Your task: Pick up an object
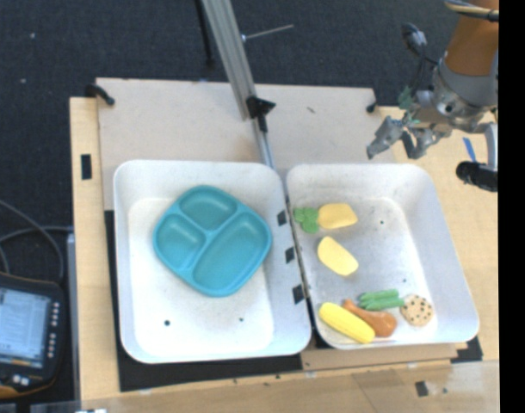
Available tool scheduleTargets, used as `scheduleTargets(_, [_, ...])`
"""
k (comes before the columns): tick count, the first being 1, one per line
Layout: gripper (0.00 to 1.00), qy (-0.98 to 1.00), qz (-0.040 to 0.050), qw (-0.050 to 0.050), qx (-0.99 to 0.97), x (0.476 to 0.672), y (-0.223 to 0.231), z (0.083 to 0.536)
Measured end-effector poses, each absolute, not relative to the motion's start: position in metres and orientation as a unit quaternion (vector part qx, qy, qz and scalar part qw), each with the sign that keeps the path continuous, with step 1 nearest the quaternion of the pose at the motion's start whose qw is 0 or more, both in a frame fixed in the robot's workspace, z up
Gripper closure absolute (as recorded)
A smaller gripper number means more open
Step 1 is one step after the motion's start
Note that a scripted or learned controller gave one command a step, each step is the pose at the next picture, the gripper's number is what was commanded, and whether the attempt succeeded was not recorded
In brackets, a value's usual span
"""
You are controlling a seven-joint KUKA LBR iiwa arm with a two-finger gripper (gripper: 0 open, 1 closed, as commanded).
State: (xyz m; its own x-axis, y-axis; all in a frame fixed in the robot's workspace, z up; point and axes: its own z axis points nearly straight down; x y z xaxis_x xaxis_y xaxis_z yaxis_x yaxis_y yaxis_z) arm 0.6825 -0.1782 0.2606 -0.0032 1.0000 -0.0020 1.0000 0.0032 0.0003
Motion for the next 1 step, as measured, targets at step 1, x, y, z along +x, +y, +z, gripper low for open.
scheduleTargets(1, [0.00, 0.708, -0.0012, 0.001, 0.706, 0.6824, -0.1786, 0.2607])
